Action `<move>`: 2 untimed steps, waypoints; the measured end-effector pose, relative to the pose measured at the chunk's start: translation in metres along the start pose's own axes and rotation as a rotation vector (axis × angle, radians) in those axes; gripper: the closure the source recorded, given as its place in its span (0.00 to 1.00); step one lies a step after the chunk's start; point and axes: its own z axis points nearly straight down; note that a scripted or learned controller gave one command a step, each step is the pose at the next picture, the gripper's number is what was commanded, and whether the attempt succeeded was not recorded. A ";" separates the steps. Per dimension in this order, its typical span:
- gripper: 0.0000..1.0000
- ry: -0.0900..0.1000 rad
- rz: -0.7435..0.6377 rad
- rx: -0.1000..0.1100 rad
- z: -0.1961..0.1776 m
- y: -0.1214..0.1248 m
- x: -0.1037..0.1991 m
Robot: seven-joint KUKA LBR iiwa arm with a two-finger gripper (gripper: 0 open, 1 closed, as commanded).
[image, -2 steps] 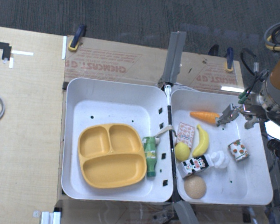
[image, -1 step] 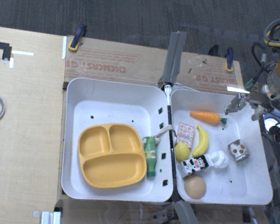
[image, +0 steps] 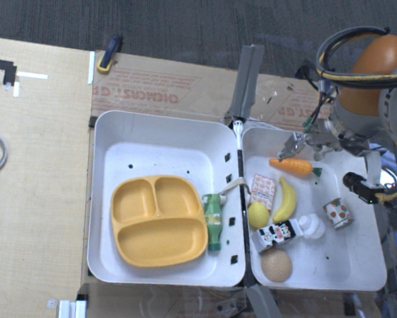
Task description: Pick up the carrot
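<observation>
The carrot (image: 292,166) is orange with a green stub at its right end. It lies on its side near the back of the right bin (image: 357,265). My gripper (image: 307,144) hangs right over the carrot's back edge, under the grey wrist and orange band. Whether it touches the carrot is unclear from this angle.
In front of the carrot in the right bin lie a banana (image: 286,200), a lemon (image: 257,215), a strawberry packet (image: 263,188), a small carton (image: 277,233), a white bottle (image: 309,226), a small can (image: 337,213) and a brown ball (image: 277,265). The left bin (image: 115,138) holds a yellow divided plate (image: 159,220) and a green bottle (image: 213,220).
</observation>
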 end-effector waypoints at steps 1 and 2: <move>0.00 0.000 -0.072 -0.001 0.046 -0.036 -0.024; 0.00 -0.001 0.077 -0.002 -0.026 -0.047 -0.027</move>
